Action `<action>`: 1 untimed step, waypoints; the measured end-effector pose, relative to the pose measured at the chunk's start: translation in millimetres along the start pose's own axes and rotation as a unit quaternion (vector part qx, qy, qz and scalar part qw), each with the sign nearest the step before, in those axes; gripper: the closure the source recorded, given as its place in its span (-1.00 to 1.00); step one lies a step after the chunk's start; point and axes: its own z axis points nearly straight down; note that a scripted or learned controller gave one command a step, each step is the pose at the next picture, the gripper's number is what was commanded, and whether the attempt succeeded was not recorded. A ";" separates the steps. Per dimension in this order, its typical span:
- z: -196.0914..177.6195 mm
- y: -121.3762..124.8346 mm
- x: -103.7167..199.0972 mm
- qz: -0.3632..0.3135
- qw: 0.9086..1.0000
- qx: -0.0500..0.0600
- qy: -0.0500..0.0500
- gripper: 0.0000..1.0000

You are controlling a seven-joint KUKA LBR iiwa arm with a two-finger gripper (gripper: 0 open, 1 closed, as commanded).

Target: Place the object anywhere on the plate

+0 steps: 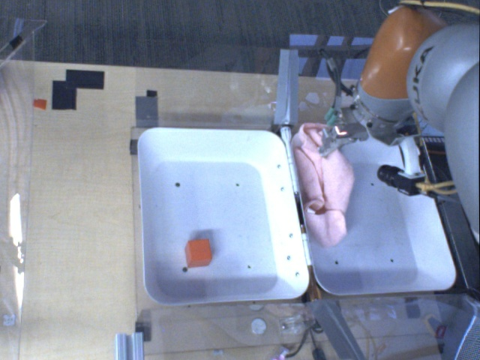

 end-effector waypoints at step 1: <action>-40.0 3.1 0.7 -0.004 1.000 -0.001 0.000 1.00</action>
